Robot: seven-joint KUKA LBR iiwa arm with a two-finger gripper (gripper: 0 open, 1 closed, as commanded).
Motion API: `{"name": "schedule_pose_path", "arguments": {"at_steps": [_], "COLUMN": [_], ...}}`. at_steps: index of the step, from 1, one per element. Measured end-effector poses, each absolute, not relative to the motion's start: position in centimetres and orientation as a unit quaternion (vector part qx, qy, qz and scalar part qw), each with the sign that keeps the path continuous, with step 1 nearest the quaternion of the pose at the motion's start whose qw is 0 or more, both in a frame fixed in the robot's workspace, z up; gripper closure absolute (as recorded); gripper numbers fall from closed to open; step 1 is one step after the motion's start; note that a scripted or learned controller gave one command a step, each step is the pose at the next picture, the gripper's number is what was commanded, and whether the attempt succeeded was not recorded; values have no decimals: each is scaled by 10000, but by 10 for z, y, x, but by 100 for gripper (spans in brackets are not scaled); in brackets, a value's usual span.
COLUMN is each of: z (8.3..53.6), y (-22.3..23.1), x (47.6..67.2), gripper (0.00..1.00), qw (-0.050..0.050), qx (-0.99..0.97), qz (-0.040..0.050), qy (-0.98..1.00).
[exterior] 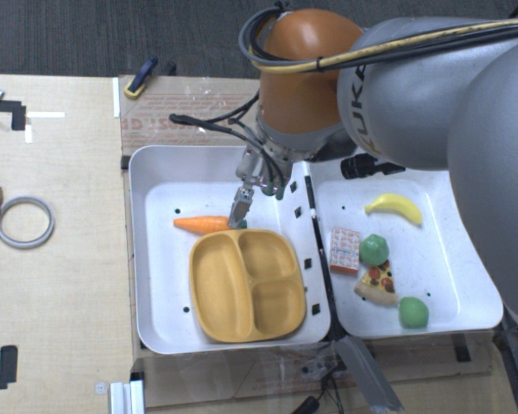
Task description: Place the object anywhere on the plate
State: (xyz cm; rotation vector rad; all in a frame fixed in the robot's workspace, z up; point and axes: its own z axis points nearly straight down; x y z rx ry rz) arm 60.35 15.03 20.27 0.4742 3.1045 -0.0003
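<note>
An orange carrot [198, 224] lies flat in the left bin, just beyond the far edge of the yellow divided plate [246, 285]. My gripper [239, 217] reaches down from the arm's wrist and its tip sits right at the carrot's right end, close above the plate's far rim. The carrot rests on the bin floor, pointing left. Nothing lies on the plate's three compartments.
The left bin [155, 257] holds the plate and carrot. The right bin [449, 274] holds a banana [395, 207], a pink wafer block [344, 250], a green ball-like piece [374, 248], a pizza slice [377, 283] and a lime [413, 312]. A tape roll [22, 221] lies on the bench at left.
</note>
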Motion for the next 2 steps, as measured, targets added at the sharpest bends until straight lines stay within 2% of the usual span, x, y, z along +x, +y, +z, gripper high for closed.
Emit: {"name": "schedule_pose_path", "arguments": {"at_steps": [1, 2], "z": [248, 219], "y": [127, 130], "x": [624, 622], "gripper": [0, 0], "qw": [23, 3], "qx": [1021, 346], "qz": [1, -1], "qy": [9948, 9994]}}
